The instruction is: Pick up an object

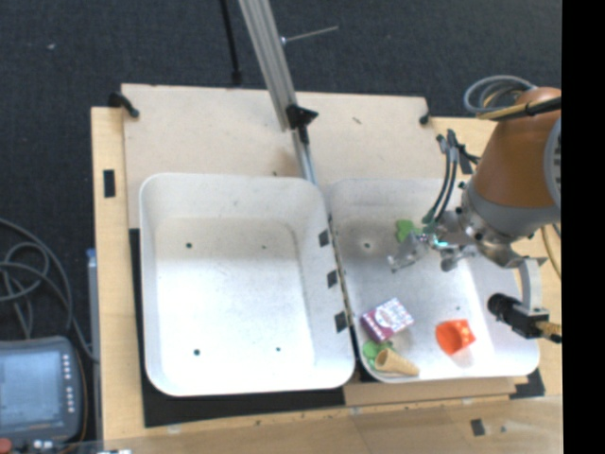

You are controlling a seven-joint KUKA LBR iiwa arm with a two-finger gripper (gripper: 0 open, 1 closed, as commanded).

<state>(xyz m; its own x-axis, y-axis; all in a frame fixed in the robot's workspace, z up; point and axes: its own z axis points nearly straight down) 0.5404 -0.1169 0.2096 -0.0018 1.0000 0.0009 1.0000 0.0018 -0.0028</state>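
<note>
I note the objects low in the right bin (378, 206): purple box (387, 319), orange cup (455, 336), yellow cone (397, 361). A green piece (405, 228) lies beside the gripper (406, 256); grip state I cannot tell.

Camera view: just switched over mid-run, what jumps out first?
The arm's orange band at the right edge stands out, with the gripper low over the right bin, next to a small green object. Along that bin's near edge lie a purple-and-white carton, an ice-cream cone toy and an orange piece.
</note>
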